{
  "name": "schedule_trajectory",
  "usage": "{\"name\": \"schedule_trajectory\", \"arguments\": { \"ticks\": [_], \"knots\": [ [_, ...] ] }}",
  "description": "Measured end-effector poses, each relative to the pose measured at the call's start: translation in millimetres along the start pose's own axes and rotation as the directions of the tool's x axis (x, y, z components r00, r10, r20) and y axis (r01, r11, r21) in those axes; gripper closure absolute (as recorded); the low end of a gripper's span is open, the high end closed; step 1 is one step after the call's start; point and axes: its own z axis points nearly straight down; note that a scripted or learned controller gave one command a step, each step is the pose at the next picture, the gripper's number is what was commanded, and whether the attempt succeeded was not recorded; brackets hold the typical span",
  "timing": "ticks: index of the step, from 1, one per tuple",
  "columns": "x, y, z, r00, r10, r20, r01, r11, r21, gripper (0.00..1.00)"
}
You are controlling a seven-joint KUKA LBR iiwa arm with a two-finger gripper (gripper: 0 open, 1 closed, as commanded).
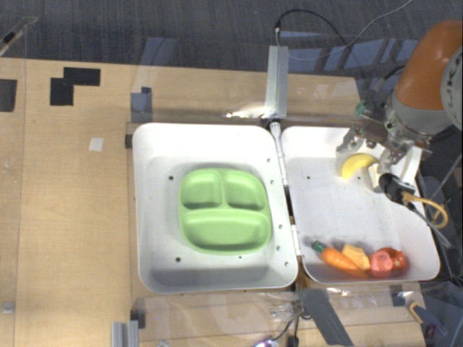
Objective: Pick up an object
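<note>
Wooden counter (65, 215) under a dark carpeted floor at 12 o'clock, two shallow white bins side by side on it. Left bin (152, 194) carries a green divided tray (224, 210), sitting flat in the middle. Right bin (325, 215) carries the loose items: a yellow banana (356, 165) up at 12 o'clock of that bin, and along the 6 o'clock wall a carrot (335, 258), a small yellow-orange piece (356, 256) touching it, and a red fruit-like toy (386, 261) just beside those. Arm comes in from 3 o'clock, orange band (427, 71) visible. The tool (376, 157) hangs low right at the banana, on its 3 o'clock side, touching or nearly so. Cannot tell how far open it is or whether anything is gripped; the banana looks like it rests on the bin floor. Judgement: reach done, target likely the banana, grasp not confirmed, lift still left.
</note>
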Motion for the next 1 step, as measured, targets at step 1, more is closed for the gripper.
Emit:
{"name": "schedule_trajectory", "arguments": {
  "ticks": [1],
  "knots": [
    [-51.2, -9.9, 47.2, 1.0, 0.028, 0.002, -0.028, 1.0, 0.003, 0.0]
  ]
}}
